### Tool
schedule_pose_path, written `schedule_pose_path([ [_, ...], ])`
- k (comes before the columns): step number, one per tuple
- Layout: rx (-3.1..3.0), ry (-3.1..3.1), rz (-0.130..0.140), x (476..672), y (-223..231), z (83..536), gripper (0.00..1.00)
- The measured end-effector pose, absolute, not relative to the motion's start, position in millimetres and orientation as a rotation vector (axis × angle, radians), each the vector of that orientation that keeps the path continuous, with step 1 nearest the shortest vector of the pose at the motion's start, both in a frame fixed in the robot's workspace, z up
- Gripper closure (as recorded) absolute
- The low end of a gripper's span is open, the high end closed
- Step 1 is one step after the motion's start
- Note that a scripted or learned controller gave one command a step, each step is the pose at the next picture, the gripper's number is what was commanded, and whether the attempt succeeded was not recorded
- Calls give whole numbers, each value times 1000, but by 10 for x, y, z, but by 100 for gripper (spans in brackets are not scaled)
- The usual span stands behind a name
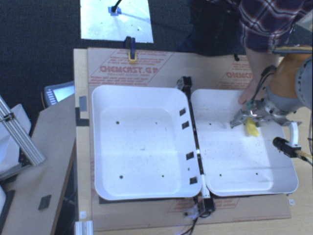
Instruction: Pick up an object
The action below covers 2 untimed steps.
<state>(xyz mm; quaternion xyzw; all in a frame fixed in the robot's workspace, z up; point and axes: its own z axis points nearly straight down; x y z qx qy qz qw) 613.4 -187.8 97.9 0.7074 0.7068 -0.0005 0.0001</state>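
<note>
Yellow object (pixel 251 127) low in right bin (pixel 230 177), at gripper (pixel 248 117) tips | camera view: you can't tell whether the claw is closed on it | your pick looks unfinished; lift remains

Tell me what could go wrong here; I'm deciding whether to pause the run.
A person's hand reaches into the right bin right beside the claw, so contact is possible. The small yellow object lies just under the claw near the bin's back edge; a slightly off grasp could nudge it away rather than lift it.
</note>
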Motion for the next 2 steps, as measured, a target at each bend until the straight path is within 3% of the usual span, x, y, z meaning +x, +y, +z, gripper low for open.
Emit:
schedule_pose_path([
  [1, 2206, 2229, 7, 6721, -1326, 853, 0],
  [2, 2209, 2226, 6, 6706, -1366, 968, 100],
])
